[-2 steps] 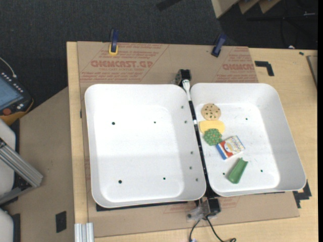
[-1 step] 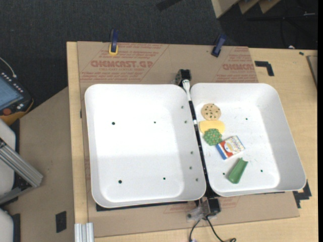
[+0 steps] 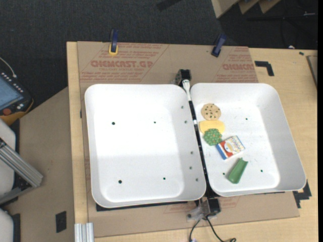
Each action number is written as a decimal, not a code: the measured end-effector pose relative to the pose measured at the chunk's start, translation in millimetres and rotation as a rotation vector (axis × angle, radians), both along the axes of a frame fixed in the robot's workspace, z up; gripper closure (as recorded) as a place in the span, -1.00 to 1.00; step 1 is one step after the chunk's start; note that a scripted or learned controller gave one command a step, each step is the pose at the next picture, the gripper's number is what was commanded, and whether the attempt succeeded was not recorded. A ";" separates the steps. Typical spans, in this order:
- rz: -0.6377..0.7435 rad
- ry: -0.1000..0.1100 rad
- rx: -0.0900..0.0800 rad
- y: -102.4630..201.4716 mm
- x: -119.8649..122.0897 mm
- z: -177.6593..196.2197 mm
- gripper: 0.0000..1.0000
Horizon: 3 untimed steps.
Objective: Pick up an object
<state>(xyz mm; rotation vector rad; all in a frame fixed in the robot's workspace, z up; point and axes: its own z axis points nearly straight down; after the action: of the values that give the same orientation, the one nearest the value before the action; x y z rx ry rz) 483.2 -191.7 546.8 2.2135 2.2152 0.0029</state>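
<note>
How the gripper stands cannot be told from this view. The things to pick from lie clustered in the right bin [image 3: 282,135], along its left side near the wall it shares with the left bin [image 3: 136,140]. Farthest back is a round, flat cookie [image 3: 211,111], tan with dark specks. Just in front of it lies a smooth yellow piece [image 3: 212,125] with rounded edges, and a bumpy green lump [image 3: 212,136], textured like broccoli, overlaps the yellow piece's front edge. Beside the lump, toward the front right, a small flat carton [image 3: 231,146] lies tilted, printed in white, red and blue. Apart from it, nearer the front wall, rests a plain green block [image 3: 236,170], elongated and lying at a slant. Both bins are shallow, glossy white trays with rounded corners and small dark holes in their floors. They touch along a dark seam, with a black clip [image 3: 183,76] at its far end. Beneath them lies a brown cardboard sheet [image 3: 151,62] with faded red lettering, held at the back by two blue clamps [image 3: 114,42].
</note>
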 end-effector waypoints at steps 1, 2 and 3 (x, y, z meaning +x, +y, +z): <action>-0.002 0.019 0.008 -32.8 65.0 -106.6 1.00; 0.000 -0.001 0.001 -32.5 58.2 -39.4 1.00; 0.001 0.001 0.001 -32.1 73.9 -9.2 1.00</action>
<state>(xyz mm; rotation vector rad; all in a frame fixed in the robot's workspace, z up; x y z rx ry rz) 557.1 -223.7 537.6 2.2133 2.2169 0.0033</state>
